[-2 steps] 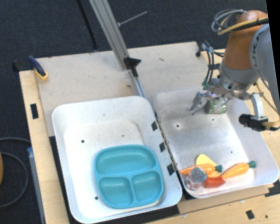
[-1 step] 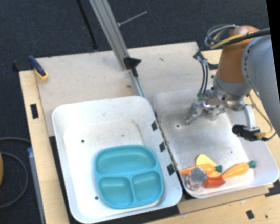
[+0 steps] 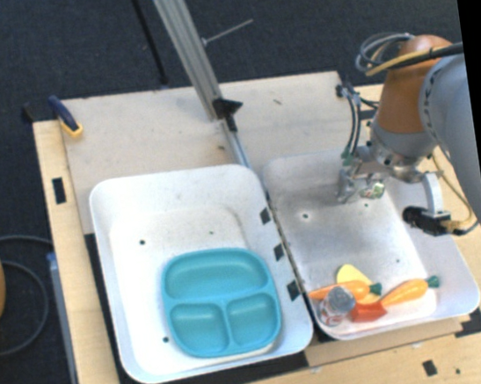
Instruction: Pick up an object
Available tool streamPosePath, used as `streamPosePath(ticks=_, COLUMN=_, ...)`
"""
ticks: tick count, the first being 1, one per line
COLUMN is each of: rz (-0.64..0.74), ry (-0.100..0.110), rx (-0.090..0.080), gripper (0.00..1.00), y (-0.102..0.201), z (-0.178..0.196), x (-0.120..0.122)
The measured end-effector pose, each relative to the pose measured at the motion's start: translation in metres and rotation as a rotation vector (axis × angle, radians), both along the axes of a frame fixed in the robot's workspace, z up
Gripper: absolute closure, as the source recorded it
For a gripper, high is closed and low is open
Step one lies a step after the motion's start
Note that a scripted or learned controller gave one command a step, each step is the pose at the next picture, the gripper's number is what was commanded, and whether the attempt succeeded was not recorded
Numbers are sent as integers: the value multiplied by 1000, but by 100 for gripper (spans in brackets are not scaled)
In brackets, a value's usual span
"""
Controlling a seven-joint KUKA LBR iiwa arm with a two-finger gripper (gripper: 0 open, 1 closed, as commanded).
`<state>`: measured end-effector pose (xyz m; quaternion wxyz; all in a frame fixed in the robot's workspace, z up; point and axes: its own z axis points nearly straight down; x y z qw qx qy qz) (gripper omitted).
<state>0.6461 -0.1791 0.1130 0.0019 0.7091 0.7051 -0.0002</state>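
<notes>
My gripper [image 3: 360, 188] hangs low over the far right part of the right bin [image 3: 333, 218], above bare white floor. Nothing shows in its grasp. A cluster of small toys lies at that bin's near edge, well in front of the gripper. It includes a yellow piece [image 3: 352, 277], an orange carrot with a green tip [image 3: 406, 292], a red piece [image 3: 370, 309] and a greyish round object [image 3: 338, 303].
The left bin [image 3: 129, 220] holds a blue divided tray [image 3: 222, 300] at its front. A slanted aluminium post [image 3: 195, 55] rises behind the bins. A blue and yellow tool [image 3: 65, 115] lies at the bench's far left corner.
</notes>
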Motion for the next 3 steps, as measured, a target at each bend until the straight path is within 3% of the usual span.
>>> streamPosePath(ticks=2, rz=8, ry=-5, rx=1, gripper=100, y=3, z=94, x=7)
streamPosePath(ticks=3, rz=9, ry=-2, rx=1, gripper=100, y=2, z=123, x=8)
